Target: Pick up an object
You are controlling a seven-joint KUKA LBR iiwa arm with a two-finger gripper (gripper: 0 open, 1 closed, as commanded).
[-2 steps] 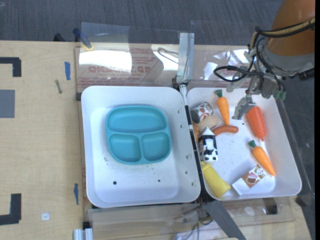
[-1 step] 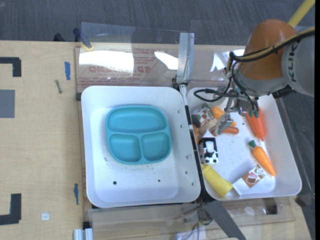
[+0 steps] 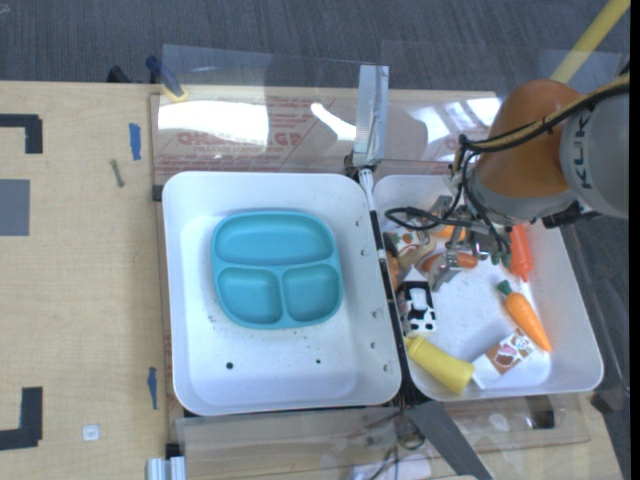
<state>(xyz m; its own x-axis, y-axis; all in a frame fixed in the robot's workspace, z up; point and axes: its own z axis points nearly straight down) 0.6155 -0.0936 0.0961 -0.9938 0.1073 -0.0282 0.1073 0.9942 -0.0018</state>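
Observation:
My gripper (image 3: 455, 258) hangs low over the upper left part of the right bin (image 3: 575, 368), below the orange wrist band (image 3: 525, 138). Under and beside it lies a cluster of small orange and white toys (image 3: 412, 250), partly hidden by cables. I cannot see anything held in it. An orange carrot (image 3: 525, 318) lies to its lower right. A red-orange piece (image 3: 519, 250) rests just to its right. A black and white toy cow (image 3: 420, 310) sits by the bin's left wall. A yellow cylinder (image 3: 440, 364) and a small carton (image 3: 510, 353) lie near the front.
The left bin (image 3: 190, 368) holds a teal divided plate (image 3: 277, 268). A clear panel and an upright metal bracket (image 3: 370, 118) stand behind the bins. The divider between the two bins (image 3: 388, 298) runs close to the cow and the toy cluster.

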